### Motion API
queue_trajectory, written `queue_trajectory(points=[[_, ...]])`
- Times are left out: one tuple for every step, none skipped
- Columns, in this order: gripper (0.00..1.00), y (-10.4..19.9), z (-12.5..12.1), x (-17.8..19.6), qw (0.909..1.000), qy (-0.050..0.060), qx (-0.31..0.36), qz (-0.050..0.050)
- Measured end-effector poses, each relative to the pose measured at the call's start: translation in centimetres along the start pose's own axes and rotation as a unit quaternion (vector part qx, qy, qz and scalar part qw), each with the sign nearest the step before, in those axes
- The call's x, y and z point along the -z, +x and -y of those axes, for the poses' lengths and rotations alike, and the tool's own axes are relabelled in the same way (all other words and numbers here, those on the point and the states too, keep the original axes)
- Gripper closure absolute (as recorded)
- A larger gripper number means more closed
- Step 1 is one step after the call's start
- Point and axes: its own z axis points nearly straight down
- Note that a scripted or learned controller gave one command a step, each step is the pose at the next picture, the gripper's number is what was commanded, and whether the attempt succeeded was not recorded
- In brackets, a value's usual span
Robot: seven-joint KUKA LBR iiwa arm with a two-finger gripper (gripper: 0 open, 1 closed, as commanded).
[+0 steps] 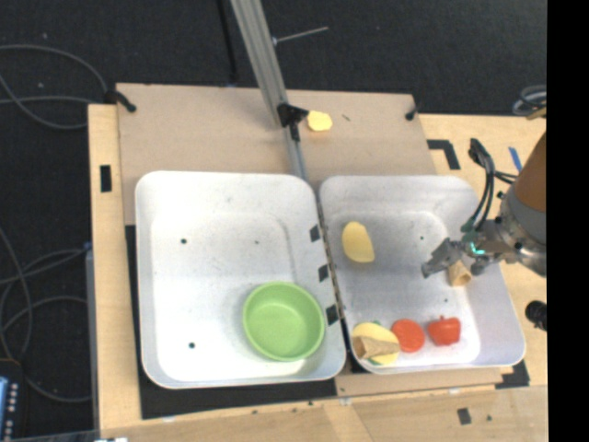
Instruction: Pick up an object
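- Black floor surrounded a tan bench [212, 127], with thin cables trailing across the floor at left.
- Two white bins sat side by side on the bench: the left bin [202, 219] and the right bin [405, 201], their inner rims touching along the centre.
- An aluminium rail [262, 58] slanted down from the top edge to the bench behind the bins, ending at a black bracket.
- A small yellow piece [319, 122] lay on the bench just beside that bracket, outside both bins.
- A green bowl [283, 320] stood upright in the left bin, near its front right corner.
- A yellow lemon [358, 242] lay in the right bin, near its left wall and apart from the other items.
- Along the right bin's front wall lay a row: a yellow-and-tan item [376, 343] at the front left corner, a red tomato [408, 335] touching it, and a red pepper [444, 331] just beside the tomato.
- The arm [529, 201] entered from the right, its orange band at the frame edge.
- The gripper [453, 263] hung over the right side of the right bin, above the pepper in the view and well apart from the lemon.
- Whether the jaws were apart or together could not be told; a small tan patch showed at the tip, its nature unclear.
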Motion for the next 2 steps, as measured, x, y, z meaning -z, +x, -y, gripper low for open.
queue_trajectory(points=[[0.0, -1.0, -0.3, -4.8, 1.0, 0.003, -0.002, 0.002], [0.0, -1.1, -0.9, -9.3, 1.0, 0.003, -0.002, 0.002]])
